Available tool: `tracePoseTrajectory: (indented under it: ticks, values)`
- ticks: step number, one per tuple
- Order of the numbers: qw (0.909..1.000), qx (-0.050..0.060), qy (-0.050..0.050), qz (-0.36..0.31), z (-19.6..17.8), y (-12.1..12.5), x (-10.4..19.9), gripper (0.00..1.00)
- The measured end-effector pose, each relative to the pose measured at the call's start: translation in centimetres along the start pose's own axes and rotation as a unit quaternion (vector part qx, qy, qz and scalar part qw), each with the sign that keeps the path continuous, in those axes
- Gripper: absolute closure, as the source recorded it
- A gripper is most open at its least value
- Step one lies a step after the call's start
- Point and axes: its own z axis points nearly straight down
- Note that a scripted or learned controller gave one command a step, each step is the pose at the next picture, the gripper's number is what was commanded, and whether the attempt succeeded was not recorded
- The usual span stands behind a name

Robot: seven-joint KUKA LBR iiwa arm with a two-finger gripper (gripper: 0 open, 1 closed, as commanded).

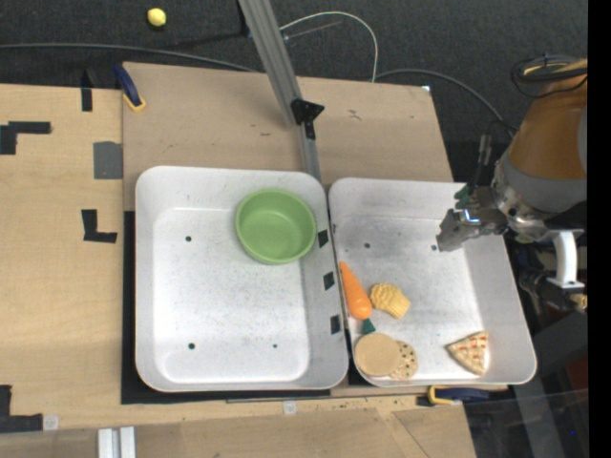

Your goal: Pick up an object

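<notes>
The right bin (401, 208) holds an orange carrot (355, 293), a yellow corn-like piece (389, 300), a round tan cookie (379, 355) with a chocolate-chip cookie (405, 359) beside it, and a pizza slice (470, 351). A green bowl (275, 225) rests in the left bin (172, 284), near its upper right corner. My gripper (451, 233) hovers over the right bin's upper right part, well apart from the food items, with nothing seen in it.
A grey metal pole (272, 51) slants down from the top to the gap between the bins. Cables run across the bench at the back. A small yellow ball (156, 16) lies on the dark floor at top left. The arm's orange band (554, 132) is at the right.
</notes>
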Motion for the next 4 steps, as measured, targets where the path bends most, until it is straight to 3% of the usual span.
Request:
tracePoseTrajectory:
  ticks: [1,4]
  values:
    - [1.0,0.0,0.0,0.0,-5.3,0.1,0.0,1.0]
    - [1.0,0.003,0.001,-0.003,-2.9,3.0,14.3,1.0]
